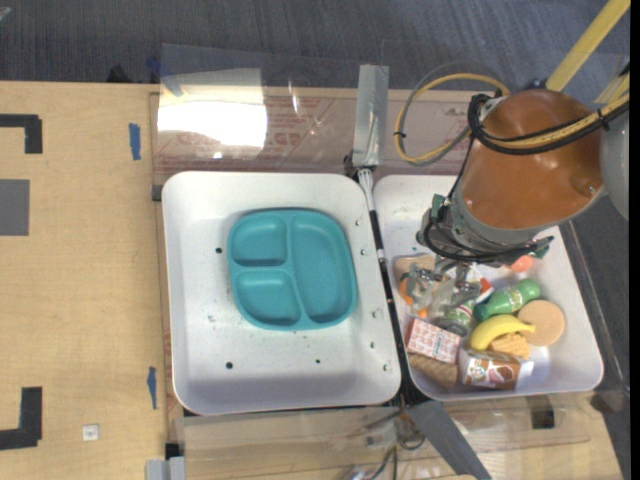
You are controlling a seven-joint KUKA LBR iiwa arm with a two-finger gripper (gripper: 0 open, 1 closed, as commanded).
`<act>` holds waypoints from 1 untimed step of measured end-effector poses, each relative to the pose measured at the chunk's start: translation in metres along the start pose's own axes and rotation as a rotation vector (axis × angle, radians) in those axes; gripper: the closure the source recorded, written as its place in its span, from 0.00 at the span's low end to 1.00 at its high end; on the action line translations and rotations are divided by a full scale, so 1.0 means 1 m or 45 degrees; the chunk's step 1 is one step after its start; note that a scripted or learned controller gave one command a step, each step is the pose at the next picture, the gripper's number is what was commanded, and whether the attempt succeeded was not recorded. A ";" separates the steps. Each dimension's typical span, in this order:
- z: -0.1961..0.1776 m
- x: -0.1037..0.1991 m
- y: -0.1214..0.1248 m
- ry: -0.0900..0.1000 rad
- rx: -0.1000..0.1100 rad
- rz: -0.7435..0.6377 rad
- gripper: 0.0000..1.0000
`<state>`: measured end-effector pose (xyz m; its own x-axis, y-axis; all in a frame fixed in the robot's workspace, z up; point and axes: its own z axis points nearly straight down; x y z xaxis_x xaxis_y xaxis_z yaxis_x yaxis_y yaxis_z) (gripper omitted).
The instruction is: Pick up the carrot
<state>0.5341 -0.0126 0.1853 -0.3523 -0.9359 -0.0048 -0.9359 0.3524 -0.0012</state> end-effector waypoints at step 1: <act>-0.062 0.071 0.017 0.002 0.006 -0.263 1.00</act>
